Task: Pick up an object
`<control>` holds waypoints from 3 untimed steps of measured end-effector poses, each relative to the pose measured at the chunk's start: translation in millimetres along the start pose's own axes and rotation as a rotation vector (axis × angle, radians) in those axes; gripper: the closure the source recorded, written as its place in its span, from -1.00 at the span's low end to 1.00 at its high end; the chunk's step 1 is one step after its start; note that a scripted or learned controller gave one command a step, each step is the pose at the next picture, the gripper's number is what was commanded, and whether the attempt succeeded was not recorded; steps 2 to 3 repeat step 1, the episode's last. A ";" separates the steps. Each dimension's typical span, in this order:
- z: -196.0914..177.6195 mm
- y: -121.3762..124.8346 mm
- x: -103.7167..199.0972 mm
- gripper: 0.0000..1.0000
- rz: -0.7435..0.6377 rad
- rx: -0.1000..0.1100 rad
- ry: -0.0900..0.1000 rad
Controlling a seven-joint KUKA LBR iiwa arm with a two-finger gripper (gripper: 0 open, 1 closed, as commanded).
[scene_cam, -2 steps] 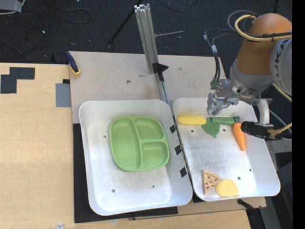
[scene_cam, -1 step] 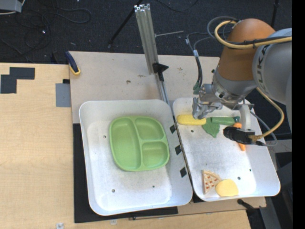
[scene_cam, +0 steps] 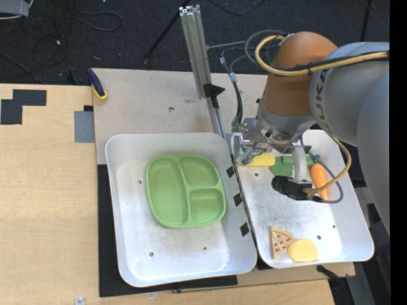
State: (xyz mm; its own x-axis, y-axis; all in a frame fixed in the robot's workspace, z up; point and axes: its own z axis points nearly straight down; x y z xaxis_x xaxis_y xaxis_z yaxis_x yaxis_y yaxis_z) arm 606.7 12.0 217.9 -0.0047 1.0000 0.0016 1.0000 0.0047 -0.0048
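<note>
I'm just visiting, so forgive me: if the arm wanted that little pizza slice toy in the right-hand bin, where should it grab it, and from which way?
Probably from straight above, fingers closing across the two long slanted sides of the pizza slice. It lies flat on the right bin, so only its edges offer a grip. The yellow round piece sits close against its right side, so pinching nearer the crust end, away from it, looks safer.
</note>
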 end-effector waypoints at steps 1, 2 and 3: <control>0.8 -18.0 57.6 1.00 0.000 0.001 -0.001; 0.8 -18.0 57.6 1.00 0.000 0.001 -0.001; 0.8 -18.0 57.6 1.00 0.000 0.001 -0.001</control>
